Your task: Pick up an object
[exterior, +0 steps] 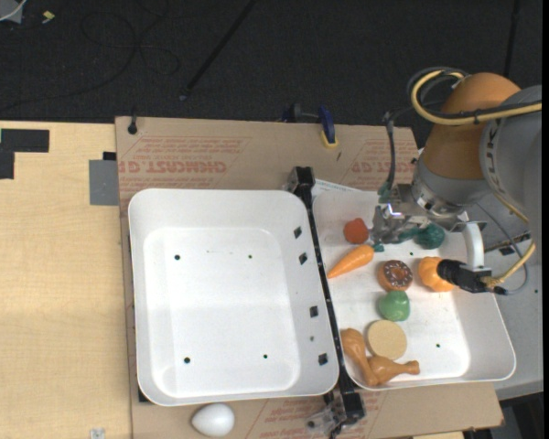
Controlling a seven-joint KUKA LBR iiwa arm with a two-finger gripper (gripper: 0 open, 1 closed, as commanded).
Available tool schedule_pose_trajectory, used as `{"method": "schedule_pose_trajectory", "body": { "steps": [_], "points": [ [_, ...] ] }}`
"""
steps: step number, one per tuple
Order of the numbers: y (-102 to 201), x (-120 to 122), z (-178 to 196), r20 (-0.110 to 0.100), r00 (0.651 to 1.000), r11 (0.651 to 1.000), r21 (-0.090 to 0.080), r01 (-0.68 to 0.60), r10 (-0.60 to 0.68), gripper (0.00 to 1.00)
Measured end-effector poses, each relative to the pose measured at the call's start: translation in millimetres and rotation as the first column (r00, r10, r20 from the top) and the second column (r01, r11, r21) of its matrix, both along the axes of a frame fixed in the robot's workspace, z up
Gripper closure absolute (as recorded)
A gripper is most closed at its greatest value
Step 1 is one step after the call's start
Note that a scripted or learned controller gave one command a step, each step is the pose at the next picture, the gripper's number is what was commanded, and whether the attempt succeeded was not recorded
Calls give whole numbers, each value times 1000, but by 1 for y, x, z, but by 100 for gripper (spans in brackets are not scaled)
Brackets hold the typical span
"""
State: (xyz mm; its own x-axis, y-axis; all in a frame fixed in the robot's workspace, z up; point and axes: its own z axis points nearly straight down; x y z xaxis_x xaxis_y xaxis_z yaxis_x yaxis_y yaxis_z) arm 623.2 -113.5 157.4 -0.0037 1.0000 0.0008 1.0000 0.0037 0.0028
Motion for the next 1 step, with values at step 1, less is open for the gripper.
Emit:
{"method": "schedule_pose_trajectory", "body": {
  "steps": [1],
  "points": [
    [-21, -35, -55, 2, 1000, 1000, -1, 1, -1, 100]
  ]
}}
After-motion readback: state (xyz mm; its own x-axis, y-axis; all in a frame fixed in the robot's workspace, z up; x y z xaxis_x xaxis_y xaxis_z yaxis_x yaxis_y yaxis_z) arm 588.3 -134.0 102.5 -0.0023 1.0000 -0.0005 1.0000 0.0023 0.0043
